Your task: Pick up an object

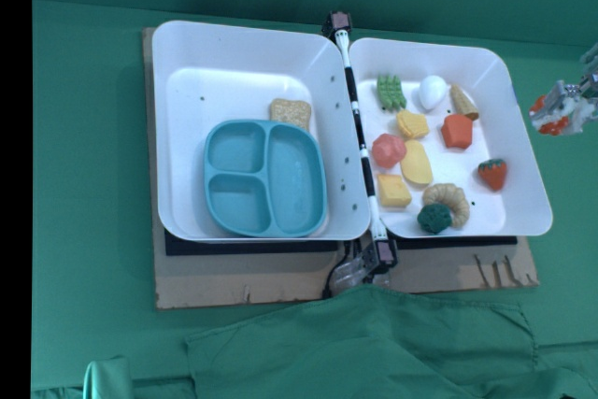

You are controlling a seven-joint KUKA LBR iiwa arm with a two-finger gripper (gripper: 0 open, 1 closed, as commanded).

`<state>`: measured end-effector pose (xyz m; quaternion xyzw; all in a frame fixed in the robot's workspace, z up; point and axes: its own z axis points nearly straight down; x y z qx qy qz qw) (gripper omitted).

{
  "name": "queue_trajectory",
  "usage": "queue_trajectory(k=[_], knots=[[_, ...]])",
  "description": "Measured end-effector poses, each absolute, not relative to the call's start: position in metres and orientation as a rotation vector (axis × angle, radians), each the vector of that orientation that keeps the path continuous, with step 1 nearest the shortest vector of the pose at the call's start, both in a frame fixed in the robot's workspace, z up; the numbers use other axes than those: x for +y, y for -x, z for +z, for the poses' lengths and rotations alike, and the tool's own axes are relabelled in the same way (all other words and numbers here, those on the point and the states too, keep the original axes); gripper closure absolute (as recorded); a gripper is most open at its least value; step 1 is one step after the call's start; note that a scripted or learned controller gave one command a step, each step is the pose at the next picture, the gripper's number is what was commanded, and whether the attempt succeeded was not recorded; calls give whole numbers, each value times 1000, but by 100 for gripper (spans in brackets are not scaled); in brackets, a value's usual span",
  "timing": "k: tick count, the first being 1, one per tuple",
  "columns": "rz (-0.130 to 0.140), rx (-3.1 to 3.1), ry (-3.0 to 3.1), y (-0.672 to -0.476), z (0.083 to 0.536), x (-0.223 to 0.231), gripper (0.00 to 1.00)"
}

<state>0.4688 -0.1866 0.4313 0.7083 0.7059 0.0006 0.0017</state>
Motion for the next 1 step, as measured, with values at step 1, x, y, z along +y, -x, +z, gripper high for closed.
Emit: queue_trajectory(k=[1], knots=[[2, 2212, -2220, -491, 431, -188, 100]])
